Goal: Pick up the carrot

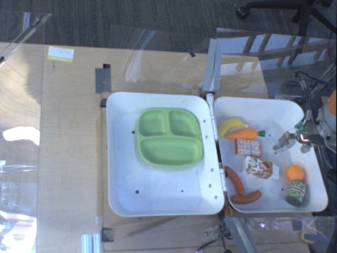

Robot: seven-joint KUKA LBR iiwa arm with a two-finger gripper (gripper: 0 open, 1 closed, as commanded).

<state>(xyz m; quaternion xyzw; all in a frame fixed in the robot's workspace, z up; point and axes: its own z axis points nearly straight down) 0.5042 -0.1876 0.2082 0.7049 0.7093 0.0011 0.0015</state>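
My gripper (293, 139) hangs over the right side of the right bin (263, 105), fingers spread apart with nothing between them; one fingertip (277, 147) points down and toward the bin's middle. The carrot (243, 134) lies well to the left of me, in the upper left part of this bin, its green tip toward me and its thick end resting against the banana (231, 125).

Below it sit two small packets (248, 148), and further down two sausages (235, 181). An orange (295, 172) and a small jar (296, 192) stand just below my hand. The green divided plate (169, 138) rests in the left bin (121, 157).

To do this well, I judge I should travel left across the bin, turn my fingers across the carrot's narrow width, and come down near its middle, clear of the banana, so one finger does not wedge between the two.
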